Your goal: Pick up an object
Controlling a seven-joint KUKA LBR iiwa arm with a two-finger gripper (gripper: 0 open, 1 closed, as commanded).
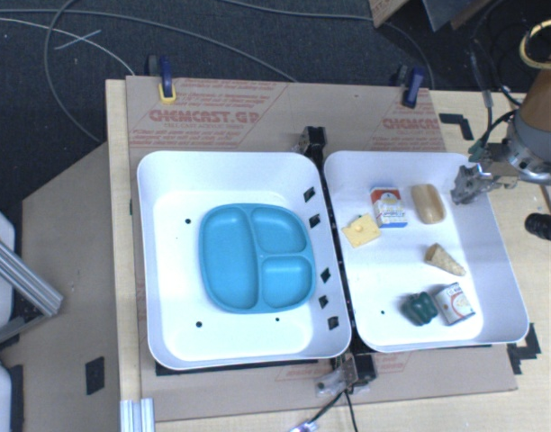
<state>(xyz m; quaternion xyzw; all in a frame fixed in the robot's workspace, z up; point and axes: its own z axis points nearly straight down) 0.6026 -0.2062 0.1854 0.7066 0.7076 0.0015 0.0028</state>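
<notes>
The gripper (467, 185) hovers at the right bin's (501, 268) far edge near the bread roll (428, 202), its grip impossible to make out, with nothing visibly lifted and every object lying in the bin, the pick undone.

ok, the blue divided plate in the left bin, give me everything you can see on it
The blue divided plate is one piece, looks like matte plastic, a rounded rectangle with a raised rim. Ridges split it into three compartments: a large one on its left side and two smaller ones stacked on its right. Nothing lies in any of them. It lies flat and upright, slightly rotated, near the middle of the left bin, touching nothing but the bin floor.
</notes>
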